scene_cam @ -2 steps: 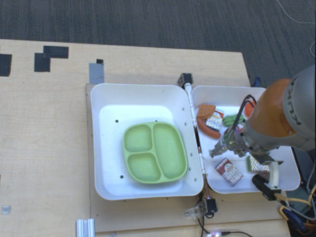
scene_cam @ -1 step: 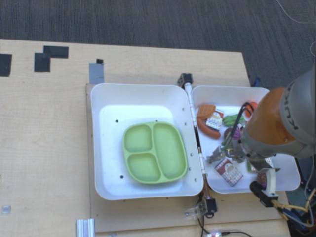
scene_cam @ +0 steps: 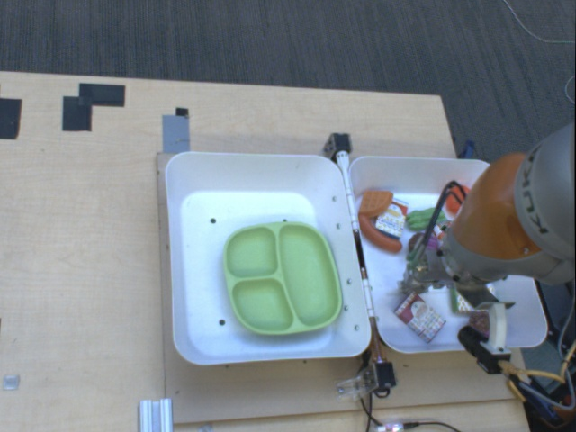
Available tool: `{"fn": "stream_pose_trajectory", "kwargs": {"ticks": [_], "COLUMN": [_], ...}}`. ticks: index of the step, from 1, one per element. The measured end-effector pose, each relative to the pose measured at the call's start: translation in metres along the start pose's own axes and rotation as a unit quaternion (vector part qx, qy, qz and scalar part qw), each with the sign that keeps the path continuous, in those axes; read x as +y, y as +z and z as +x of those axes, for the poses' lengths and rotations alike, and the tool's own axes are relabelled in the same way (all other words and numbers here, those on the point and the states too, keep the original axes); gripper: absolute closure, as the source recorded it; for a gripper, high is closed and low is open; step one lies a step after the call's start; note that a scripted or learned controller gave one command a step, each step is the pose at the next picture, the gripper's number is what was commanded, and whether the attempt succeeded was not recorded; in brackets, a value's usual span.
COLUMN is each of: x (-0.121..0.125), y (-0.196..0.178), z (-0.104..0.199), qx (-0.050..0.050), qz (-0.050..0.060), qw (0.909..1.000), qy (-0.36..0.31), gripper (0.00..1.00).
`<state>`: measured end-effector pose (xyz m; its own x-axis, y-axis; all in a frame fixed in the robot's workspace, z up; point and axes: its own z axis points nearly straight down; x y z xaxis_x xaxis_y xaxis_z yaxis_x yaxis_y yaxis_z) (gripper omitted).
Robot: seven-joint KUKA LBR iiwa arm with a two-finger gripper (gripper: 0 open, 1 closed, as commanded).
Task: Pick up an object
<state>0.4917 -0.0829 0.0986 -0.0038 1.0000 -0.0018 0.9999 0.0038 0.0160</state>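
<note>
Gripper (scene_cam: 421,275), grip state indeterminate, low in right bin (scene_cam: 531,327) above red-and-white packet (scene_cam: 420,317) at six o'clock; pickup judged unfinished, lift outstanding.

arm: grey KUKA arm with orange band (scene_cam: 490,214) reaching in from the right, wrist angled down and leftward | gripper: dark two-finger gripper (scene_cam: 418,275) low at near right of scene, below the band | fingers: state unclear
</note>
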Motion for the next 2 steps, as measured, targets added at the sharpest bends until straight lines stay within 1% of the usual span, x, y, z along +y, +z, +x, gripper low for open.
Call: {"fn": "stream_pose_trajectory", "kwargs": {"ticks": [1, 2], "x": [0.0, 0.001], "y": [0.0, -0.01], "z": [0.0, 0.001], "qx": [0.0, 0.0], "qz": [0.0, -0.002], "qw": [1.0, 1.0], "qy": [0.0, -0.002], "gripper": [0.0, 1.0]}}
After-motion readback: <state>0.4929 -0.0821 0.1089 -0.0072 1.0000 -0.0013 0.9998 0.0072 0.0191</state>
